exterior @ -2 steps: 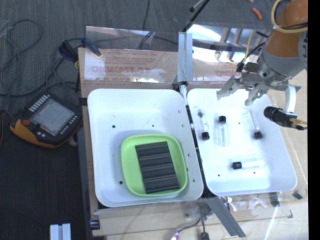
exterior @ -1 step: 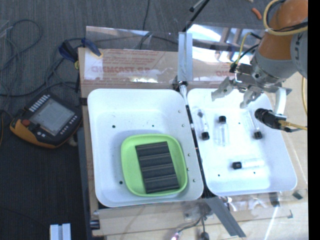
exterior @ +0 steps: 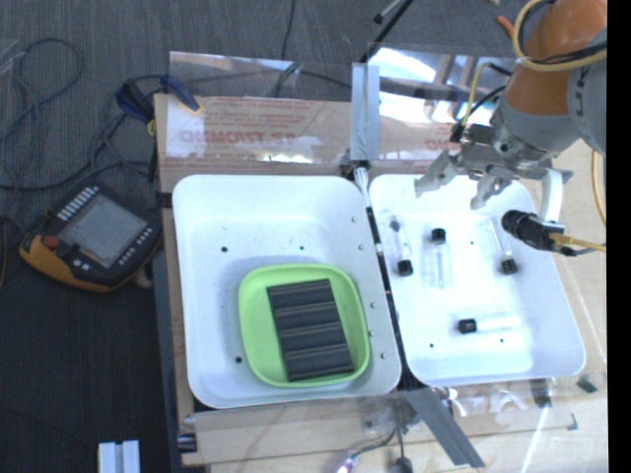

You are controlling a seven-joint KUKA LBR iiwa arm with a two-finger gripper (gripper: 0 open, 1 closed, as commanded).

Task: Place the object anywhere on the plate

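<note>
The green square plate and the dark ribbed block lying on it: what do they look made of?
The green square plate looks like moulded plastic: even colour, rounded rim, soft sheen. The dark ribbed block looks matte, perhaps rubber or foam; the grey ridges show no glare, so this stays uncertain.

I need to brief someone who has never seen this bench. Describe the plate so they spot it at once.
Start at the left white bin of the two. In its front half sits the plate, square with rounded corners, carrying a dark ribbed block. It is the only bright green thing here; the small clear vials with black caps lie in the other bin.
</note>
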